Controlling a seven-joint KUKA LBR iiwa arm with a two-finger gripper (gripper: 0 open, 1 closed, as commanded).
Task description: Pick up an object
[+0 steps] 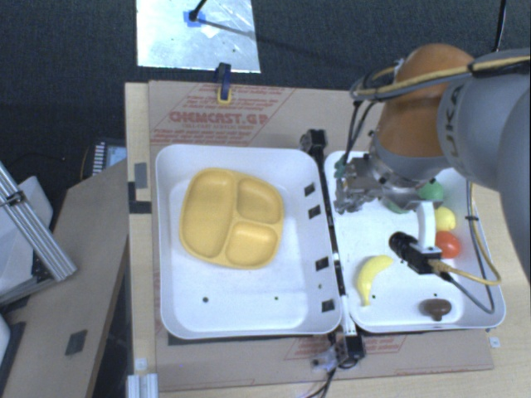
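Gripper [355, 191] hangs over the right bin's [481, 317] far-left corner, away from the banana [372, 274], but can't tell what it's doing grip-wise.

Red letters "CHEMCAST GP" run across the cardboard sheet [224, 116], just beyond the left bin's [166, 247] far rim. The arm [489, 114] bears partial letters "UK".

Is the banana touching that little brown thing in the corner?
Apart. The camera view shows the banana lying left of the brown thing, with bare white bin floor plainly between them.
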